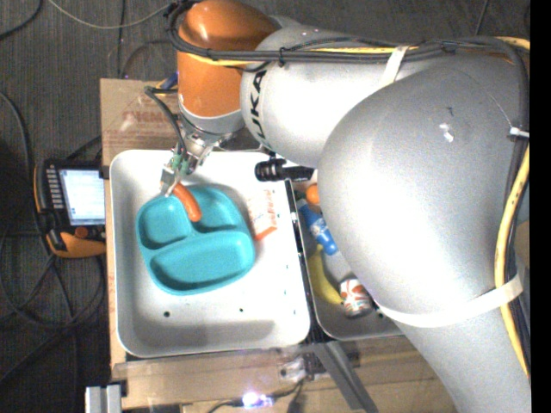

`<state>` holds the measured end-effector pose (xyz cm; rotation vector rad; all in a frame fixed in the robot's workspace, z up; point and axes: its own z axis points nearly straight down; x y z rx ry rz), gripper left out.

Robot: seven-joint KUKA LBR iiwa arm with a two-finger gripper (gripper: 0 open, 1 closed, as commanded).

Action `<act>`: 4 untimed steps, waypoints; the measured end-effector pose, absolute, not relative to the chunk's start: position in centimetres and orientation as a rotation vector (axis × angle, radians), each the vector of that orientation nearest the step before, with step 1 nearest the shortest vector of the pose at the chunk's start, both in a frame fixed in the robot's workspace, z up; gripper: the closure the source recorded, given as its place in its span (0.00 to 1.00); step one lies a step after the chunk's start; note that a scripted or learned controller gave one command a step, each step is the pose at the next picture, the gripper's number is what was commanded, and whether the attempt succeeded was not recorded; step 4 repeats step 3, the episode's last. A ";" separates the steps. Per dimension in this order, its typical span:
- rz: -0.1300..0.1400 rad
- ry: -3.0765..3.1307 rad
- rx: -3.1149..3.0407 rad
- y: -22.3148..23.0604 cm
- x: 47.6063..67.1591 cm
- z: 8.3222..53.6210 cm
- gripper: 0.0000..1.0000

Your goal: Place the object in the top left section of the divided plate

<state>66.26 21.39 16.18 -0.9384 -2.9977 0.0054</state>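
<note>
A teal divided plate [202, 252] lies in the left white bin [129, 317]. It has two small sections at the top and one long section below. An orange carrot-like object [188, 203] lies slanted on the ridge between the two top sections, its upper end toward the top left section. My gripper [176, 175] hangs just above that upper end, at the plate's top rim. From this angle I cannot make out whether it touches the object. The big grey arm covers most of the right bin.
An orange-and-white packet [265, 214] lies in the left bin, right of the plate. The right bin [323, 321] holds a blue bottle [319, 231], a yellow banana-like item [318, 279] and a small can [354, 298]. A teach pendant [73, 203] sits left of the bench.
</note>
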 end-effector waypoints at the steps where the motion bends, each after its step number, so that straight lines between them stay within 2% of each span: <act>1: 0.005 -3.044 -0.773 18.3 65.8 13.8 1.00; 2: 0.004 -3.081 -0.610 23.2 65.6 13.5 1.00; 3: 0.003 -3.081 -0.610 23.2 65.6 13.6 0.00; 4: 0.003 -3.081 -0.610 23.2 65.6 13.6 0.00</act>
